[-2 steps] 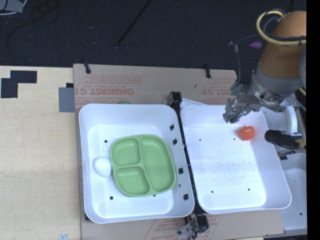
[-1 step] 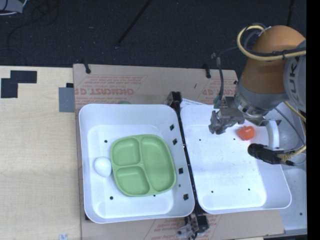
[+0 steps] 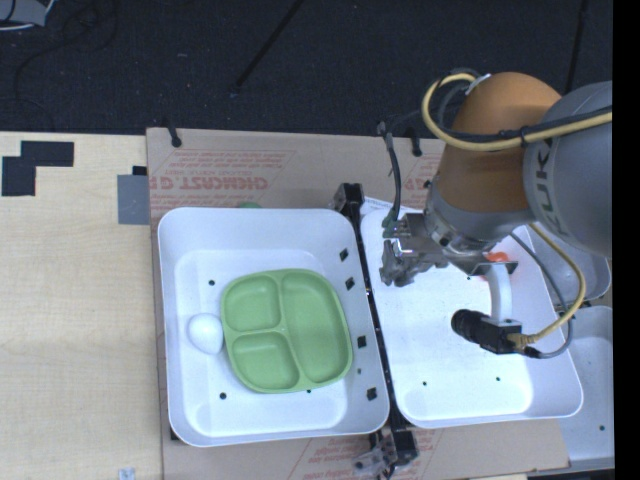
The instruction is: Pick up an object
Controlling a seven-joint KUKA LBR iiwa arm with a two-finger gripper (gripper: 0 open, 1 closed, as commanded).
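The pick is not done, as far as I can judge. My tool (image 3: 402, 260) hangs over the right bin (image 3: 470, 393), near its upper left corner and close to the wall between the two bins. I see nothing gripped in it. It is dark and tangled against the bin floor, so I cannot tell whether it is set wide or narrow.

The things I could take are both in the left bin (image 3: 200, 240), across that wall from the tool. The plate (image 3: 287, 330) lies flat in the middle of the bin. The ball (image 3: 205, 333) sits touching the plate's left edge. Neither is lifted, so the reach, the grasp and the raise all seem left to do.

The count: two white bins side by side on the tabletop (image 3: 70, 318). One green plate, with three compartments, each bare. One white ball. Beside my wrist, over the right bin, there is one small orange bit (image 3: 497, 258); I cannot tell whether it is a loose thing or a part of me.
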